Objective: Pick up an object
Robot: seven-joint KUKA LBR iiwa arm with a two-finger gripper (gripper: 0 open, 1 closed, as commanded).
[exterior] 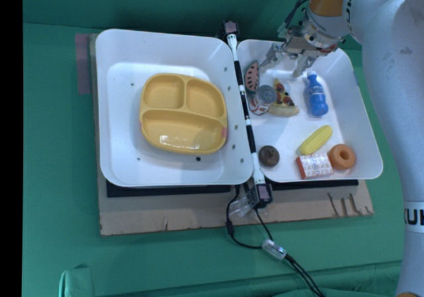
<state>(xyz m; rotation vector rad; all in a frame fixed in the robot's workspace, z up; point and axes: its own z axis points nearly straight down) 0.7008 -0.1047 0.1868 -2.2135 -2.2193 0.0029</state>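
Note:
My gripper [285, 63] hangs over the far end of the right bin [361, 123], its fingers spread open with nothing between them. Just below it lie a pizza slice [285, 101] and a silver can [266, 93]. A blue bottle [316, 94] lies to its right and a watermelon slice [252, 75] to its left. Nearer the front of the bin are a yellow corn cob [315, 139], an orange donut [342, 156], a chocolate donut [268, 155] and a red-and-white box [315, 166].
The left bin [119, 50] holds a yellow divided plate [183, 113]. A black-and-white divider bar [242, 100] runs between the bins. Cables [265, 242] trail off the front of the bench. The grey arm [391, 37] comes in over the right bin's far right corner.

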